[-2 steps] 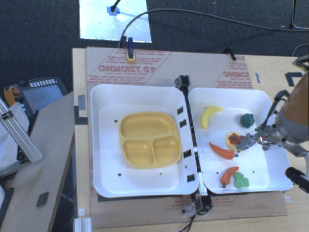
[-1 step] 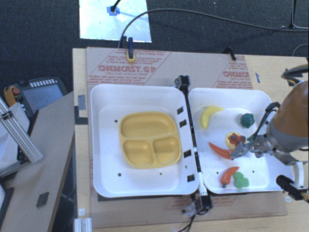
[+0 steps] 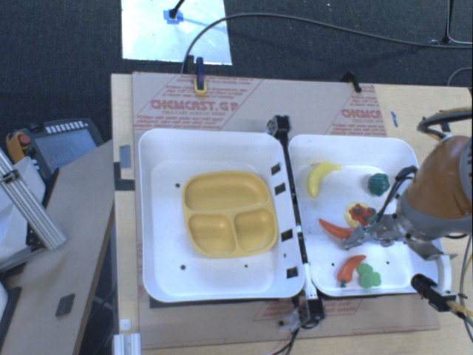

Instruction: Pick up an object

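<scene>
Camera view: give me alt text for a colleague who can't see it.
The gripper reaches into the right bin, its tip beside a red chili among toy foods: a banana, broccoli and a carrot. The left bin holds a yellow divided tray.

i'm running a robotics lab bench: grey teach pendant with red stop button point(image 3: 58, 148), loose black cables point(image 3: 310, 21), dark carpet point(image 3: 59, 35).

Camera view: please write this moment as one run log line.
gripper low in right bin | beside red pepper | nothing visibly held | yellow tray in left bin
</scene>
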`<action>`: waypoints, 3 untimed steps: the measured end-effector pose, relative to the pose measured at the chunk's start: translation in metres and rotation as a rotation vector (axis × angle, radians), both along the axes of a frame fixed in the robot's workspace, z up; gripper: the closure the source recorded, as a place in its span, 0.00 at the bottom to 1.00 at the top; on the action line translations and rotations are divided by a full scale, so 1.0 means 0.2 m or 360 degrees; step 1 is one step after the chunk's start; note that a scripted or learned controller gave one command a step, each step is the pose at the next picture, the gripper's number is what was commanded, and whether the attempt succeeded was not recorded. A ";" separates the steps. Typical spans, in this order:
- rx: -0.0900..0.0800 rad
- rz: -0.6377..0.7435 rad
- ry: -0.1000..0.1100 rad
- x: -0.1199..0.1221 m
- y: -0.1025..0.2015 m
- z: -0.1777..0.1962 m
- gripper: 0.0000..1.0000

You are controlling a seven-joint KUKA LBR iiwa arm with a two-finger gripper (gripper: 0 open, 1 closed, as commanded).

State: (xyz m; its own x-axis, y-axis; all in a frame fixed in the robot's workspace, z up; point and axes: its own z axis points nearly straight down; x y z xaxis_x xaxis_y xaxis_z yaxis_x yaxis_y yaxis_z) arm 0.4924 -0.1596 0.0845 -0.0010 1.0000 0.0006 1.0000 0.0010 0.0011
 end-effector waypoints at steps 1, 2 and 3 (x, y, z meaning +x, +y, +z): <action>-0.0001 0.0001 -0.0003 0.00 0.00 0.05 1.00; -0.0003 0.0005 -0.0002 0.02 -0.01 0.36 1.00; -0.0003 0.0005 -0.0004 -0.02 -0.02 0.60 1.00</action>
